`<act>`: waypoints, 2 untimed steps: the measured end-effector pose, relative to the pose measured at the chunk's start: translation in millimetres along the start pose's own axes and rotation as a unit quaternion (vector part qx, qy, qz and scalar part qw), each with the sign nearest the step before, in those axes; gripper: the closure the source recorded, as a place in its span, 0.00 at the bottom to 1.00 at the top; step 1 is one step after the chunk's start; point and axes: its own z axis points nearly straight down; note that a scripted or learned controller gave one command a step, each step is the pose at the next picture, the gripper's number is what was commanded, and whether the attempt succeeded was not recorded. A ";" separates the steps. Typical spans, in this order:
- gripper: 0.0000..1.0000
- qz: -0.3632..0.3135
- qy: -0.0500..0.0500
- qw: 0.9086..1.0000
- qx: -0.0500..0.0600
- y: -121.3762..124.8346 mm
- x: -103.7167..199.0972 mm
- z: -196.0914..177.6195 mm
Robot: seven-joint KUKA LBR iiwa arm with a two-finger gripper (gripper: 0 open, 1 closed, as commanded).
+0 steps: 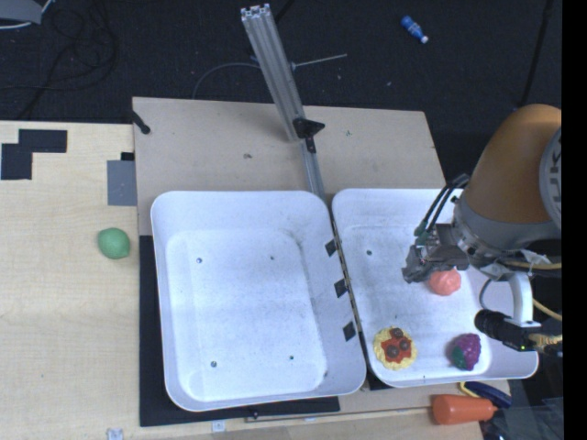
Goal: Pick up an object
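Hovering low in the right bin (367,211), the gripper (424,266) sits just beside the pink ball (445,282); I can't tell how its claw stands. Seems the approach step; next it must settle over the ball.

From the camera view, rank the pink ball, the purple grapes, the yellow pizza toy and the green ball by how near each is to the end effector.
1. Pink ball, right beside the end effector in the right bin.
2. Purple grapes and yellow pizza toy, at that bin's front edge: too close to call.
3. Green ball, far left on the bench.
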 end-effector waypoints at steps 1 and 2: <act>1.00 -0.001 0.000 1.000 -0.001 15.0 57.3 -5.8; 1.00 0.000 0.000 1.000 0.000 22.2 116.4 -13.8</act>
